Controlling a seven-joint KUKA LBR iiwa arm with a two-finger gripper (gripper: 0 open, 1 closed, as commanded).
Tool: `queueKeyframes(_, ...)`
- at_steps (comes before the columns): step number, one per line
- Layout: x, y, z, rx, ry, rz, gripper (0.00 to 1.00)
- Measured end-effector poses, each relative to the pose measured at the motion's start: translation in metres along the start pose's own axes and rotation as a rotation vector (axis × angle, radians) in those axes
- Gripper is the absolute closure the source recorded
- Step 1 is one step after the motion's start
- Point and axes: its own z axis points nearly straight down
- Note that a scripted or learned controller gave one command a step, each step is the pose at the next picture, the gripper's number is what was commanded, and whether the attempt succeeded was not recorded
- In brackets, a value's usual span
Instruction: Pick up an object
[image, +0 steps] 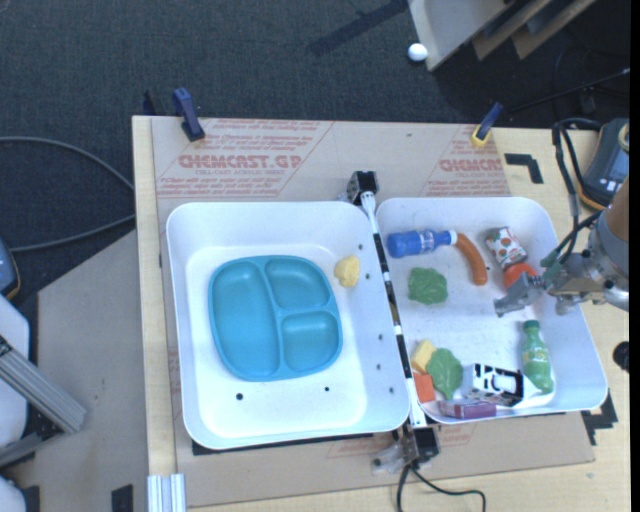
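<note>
Dark carpet surrounds our worktop (300, 160), which carries two white bins. We take the green bottle (536, 357) as the nearest candidate: it lies in the right bin (470, 215) near the right wall, long axis running roughly up and down the view, cap end toward the tool (515, 297). The tool sits just above it, between the bottle and the orange piece (516, 276). We cannot tell whether its fingers are apart or together; nothing visibly sits between them.

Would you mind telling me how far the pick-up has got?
Nothing looks lifted yet. The claw hangs low over the right bin, just above the green bottle, with nothing visibly between its tips. Grasping and raising an object is left.
</note>
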Motion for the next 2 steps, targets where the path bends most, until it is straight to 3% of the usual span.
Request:
queueKeyframes(1, -0.053, 0.017, 0.067, 0.002, 0.001, 0.002, 0.00)
queueKeyframes(2, -0.039, 0.025, 0.145, 0.001, 0.001, 0.000, 0.00)
